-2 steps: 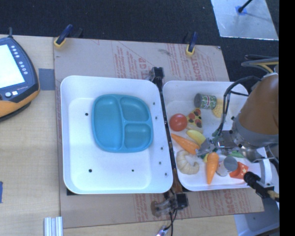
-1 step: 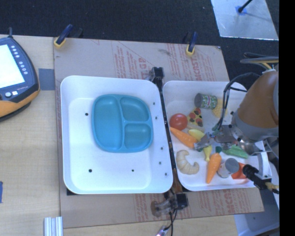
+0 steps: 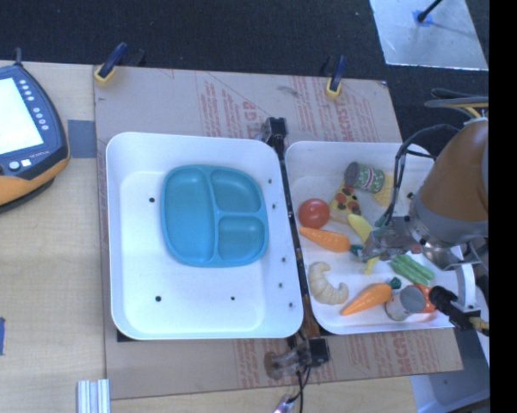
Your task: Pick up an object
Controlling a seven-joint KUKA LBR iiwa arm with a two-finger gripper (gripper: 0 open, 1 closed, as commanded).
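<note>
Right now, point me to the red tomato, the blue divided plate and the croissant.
red tomato (image 3: 313, 212), camera view, middle of its round top.
blue divided plate (image 3: 187, 213), camera view, floor of its largest compartment.
croissant (image 3: 326, 286), camera view, middle of its curved body.

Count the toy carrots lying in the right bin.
2: one carrot beside the tomato, another carrot near the bin's front edge. The arm may hide others.
</note>
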